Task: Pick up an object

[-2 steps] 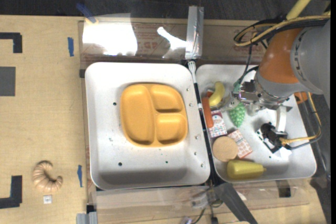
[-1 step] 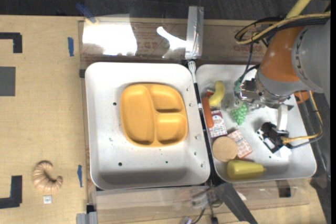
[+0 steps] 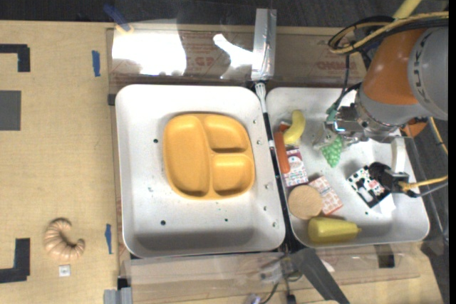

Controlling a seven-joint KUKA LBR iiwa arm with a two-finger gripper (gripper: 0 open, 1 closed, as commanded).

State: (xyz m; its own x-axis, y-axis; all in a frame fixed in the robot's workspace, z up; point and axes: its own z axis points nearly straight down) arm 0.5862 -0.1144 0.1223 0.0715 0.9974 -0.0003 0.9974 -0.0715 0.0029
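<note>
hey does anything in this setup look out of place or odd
One thing stands out: a tan croissant-shaped item lies on the cardboard bench surface, well left of the left bin, while the other small objects sit in the right bin. Nothing looks spilled or broken.

We see two shallow white bins side by side on the tan cardboard-covered worktop [image 3: 57,153]. The left white bin [image 3: 142,210] holds a yellow-orange three-compartment plastic tray [image 3: 208,155] near its centre. At eight o'clock from that bin, a pale tan curled croissant-shaped toy [image 3: 64,238] lies on the worktop. The right white bin [image 3: 410,221] holds a yellow banana-shaped toy [image 3: 296,126] at its eleven o'clock, a round tan disc [image 3: 306,201] and a yellow-green oblong block [image 3: 332,228] toward six o'clock. The grey arm with its orange band [image 3: 395,67] enters at two o'clock; its end effector [image 3: 340,128] hangs just above a green knobbly toy [image 3: 332,151].
</note>
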